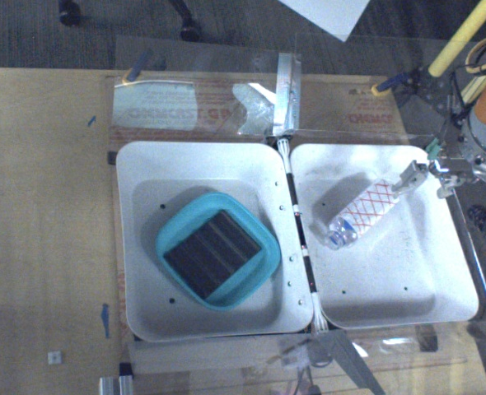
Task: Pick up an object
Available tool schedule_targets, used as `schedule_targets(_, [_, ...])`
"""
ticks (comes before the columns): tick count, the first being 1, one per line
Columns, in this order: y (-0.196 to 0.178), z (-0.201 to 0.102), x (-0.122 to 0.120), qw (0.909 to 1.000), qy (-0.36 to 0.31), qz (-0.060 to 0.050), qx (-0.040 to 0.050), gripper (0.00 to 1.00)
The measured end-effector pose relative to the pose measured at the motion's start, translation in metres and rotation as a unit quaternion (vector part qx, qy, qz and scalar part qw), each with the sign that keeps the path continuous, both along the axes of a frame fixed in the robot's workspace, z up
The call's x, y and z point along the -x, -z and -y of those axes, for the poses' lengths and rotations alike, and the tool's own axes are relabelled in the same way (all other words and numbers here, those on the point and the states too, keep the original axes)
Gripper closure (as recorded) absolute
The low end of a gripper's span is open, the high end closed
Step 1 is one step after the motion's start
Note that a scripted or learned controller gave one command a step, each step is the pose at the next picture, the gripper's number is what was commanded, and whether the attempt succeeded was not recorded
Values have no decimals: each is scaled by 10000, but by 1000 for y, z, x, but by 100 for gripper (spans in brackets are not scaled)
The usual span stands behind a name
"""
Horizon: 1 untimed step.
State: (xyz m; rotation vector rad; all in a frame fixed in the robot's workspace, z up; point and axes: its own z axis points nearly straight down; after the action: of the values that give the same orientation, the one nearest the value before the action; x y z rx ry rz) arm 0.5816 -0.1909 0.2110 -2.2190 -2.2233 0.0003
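Note:
A clear plastic bottle [365,210] with a red cross-hatched label lies at a slant in the right bin [408,290], its cap end pointing to the lower left. My gripper [413,175] reaches in from the right over the bin's upper right corner, and its grey fingers [408,174] close on the bottle's upper right end. A grey shadow lies on the bin floor up and left of the bottle, apart from it, so the bottle hangs a little above the floor. In the left bin [144,303] sits a teal square dish [218,249] with a dark ridged block inside.
A metal divider post [287,93] and clear sheets stand behind the bins. Cables and a yellow tube [465,27] crowd the upper right by the arm. A wooden bench surrounds the bins.

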Motion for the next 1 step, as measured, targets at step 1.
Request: schedule_targets(1, [78, -39, -15, 9979, -601, 219, 61, 0])
